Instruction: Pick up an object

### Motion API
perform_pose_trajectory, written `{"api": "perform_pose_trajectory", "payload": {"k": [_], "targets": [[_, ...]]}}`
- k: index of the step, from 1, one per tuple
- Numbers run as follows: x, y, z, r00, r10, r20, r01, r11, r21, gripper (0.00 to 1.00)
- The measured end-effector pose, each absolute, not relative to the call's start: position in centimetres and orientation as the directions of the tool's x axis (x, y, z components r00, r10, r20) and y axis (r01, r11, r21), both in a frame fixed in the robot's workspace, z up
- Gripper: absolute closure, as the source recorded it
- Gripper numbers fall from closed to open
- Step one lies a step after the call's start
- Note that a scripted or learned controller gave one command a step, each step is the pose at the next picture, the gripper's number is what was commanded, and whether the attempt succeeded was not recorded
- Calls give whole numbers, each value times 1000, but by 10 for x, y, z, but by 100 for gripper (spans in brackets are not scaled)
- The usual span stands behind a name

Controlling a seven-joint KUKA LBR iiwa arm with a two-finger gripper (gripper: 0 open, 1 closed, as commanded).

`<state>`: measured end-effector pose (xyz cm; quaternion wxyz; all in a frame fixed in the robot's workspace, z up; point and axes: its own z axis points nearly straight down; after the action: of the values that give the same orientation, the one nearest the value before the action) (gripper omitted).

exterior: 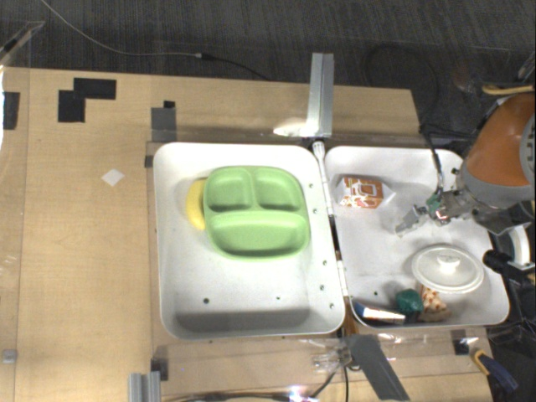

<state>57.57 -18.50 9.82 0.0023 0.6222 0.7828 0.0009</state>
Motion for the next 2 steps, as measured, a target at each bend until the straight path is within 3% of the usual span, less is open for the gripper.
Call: {"api": "perform_pose_trajectory", "payload": {"k": [1,2], "targets": [[535,-206,175,-313,950,-4,950,313,6,0],[535,-162,121,-407,913,-2,913,407,4,0]]}}
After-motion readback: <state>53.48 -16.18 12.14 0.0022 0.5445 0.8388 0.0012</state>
